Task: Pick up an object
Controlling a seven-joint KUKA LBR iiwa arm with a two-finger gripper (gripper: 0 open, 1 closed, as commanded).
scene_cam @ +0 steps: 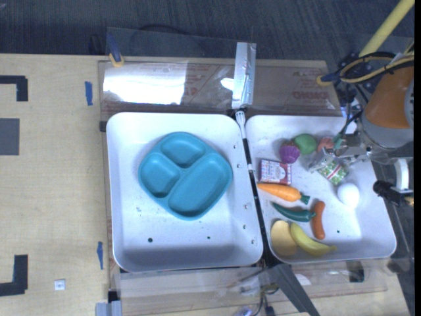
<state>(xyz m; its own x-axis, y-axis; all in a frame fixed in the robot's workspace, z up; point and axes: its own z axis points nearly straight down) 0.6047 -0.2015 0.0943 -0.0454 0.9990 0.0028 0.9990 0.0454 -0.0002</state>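
We record two white bins side by side on the tabletop [46, 176]. The left bin [125, 242] holds a blue divided plate [185, 174] with three compartments, lying flat near the bin's middle. The right bin [375, 236] carries the toy foods: a purple item [289, 153] and a green item [304, 143] at the far side, a pink carton [274, 171] by the dividing wall, an orange carrot [279, 191] just below it, a dark green vegetable [294, 211], a red-orange sausage-like piece [318, 220], a yellow banana [309, 239] touching a yellow rounded fruit [283, 237] at the near edge, and a white egg [348, 194] toward the right.

The arm [389, 107] enters from the right, its orange band above the bin's far right corner. The gripper [342, 151] sits low over a small green-and-white packet [333, 170], beside a reddish item [325, 144]. We cannot tell whether the jaws are released or clenched, nor whether they touch the packet.
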